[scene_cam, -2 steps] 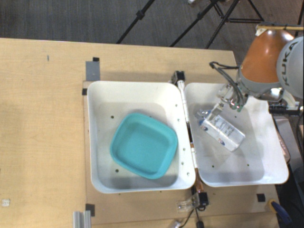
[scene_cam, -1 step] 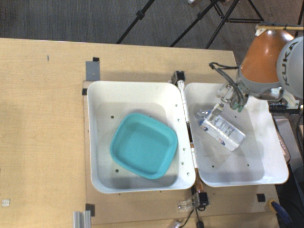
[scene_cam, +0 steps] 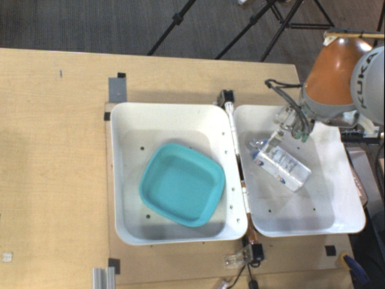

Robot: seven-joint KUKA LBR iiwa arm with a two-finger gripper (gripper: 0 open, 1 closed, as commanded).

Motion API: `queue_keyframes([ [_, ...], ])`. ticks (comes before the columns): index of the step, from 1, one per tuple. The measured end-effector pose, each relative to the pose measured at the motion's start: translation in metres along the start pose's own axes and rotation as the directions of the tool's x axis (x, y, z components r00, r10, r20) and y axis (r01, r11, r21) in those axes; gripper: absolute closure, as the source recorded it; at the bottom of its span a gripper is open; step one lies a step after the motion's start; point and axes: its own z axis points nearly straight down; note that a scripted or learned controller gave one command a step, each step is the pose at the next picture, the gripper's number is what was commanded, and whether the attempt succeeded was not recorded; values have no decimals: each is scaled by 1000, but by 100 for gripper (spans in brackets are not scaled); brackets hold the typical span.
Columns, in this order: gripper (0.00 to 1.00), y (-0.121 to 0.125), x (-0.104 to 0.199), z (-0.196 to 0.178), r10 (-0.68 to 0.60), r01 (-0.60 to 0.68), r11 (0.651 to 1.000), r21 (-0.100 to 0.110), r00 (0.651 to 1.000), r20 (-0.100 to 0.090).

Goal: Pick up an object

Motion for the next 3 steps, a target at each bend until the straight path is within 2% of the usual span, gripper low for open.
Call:
queue_keyframes([
  [2,0,5,-2,1,3,-3,1000,-2,1000,2],
  [3,0,5,-3,1,75,-75,997,-2,997,3],
])
